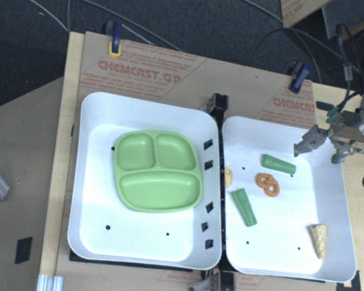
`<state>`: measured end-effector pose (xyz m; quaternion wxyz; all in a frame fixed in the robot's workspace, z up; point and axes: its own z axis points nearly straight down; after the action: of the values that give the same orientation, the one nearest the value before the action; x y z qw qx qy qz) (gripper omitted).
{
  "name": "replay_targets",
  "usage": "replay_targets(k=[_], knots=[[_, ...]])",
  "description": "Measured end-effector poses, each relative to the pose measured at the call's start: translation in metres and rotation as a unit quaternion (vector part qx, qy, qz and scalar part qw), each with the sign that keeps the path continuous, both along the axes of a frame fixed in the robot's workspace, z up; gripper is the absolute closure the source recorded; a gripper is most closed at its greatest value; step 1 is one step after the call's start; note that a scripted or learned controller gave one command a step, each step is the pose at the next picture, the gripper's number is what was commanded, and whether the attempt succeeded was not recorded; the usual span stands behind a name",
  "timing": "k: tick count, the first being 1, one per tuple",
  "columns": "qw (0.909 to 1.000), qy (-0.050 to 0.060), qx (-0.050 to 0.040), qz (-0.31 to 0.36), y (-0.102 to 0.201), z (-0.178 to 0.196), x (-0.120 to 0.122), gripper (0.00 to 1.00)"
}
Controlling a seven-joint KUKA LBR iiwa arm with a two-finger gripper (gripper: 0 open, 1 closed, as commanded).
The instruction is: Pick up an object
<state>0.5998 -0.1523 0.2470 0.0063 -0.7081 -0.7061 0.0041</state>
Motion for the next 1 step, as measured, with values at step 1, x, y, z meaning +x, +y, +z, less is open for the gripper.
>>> replay_targets(k=[1], knots=[[1.0000, -0.007, -0.0012, 0.002, 0.0005, 0.0080, 0.0024, 0.00]])
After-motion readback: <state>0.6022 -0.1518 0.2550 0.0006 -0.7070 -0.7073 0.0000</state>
